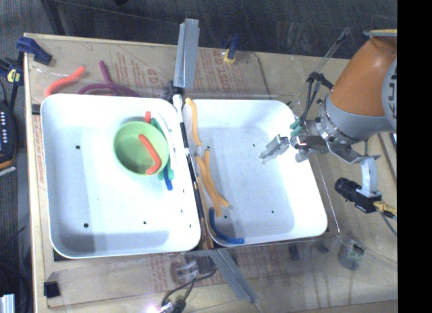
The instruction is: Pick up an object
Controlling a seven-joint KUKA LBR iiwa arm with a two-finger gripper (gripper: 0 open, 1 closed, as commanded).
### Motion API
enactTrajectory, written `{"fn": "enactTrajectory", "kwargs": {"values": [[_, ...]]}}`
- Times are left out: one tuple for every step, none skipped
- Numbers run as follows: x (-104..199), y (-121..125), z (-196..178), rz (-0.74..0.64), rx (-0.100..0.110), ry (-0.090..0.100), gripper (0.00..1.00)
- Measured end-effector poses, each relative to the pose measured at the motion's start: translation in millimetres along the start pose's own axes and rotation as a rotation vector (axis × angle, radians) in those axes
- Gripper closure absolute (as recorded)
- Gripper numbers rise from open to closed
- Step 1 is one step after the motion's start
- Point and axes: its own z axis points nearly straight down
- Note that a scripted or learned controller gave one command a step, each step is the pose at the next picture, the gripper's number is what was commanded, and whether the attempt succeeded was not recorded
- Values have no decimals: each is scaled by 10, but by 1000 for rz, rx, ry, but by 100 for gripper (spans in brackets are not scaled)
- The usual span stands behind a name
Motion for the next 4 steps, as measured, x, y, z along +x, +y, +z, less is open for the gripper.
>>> {"fn": "enactTrajectory", "kwargs": {"values": [[937, 193, 873, -172, 1, -1, 0], [757, 929, 1625, -167, -3, -4, 0], [783, 939, 1516, -173, -3, 0, 100], [781, 938, 1517, -173, -3, 0, 0]]}}
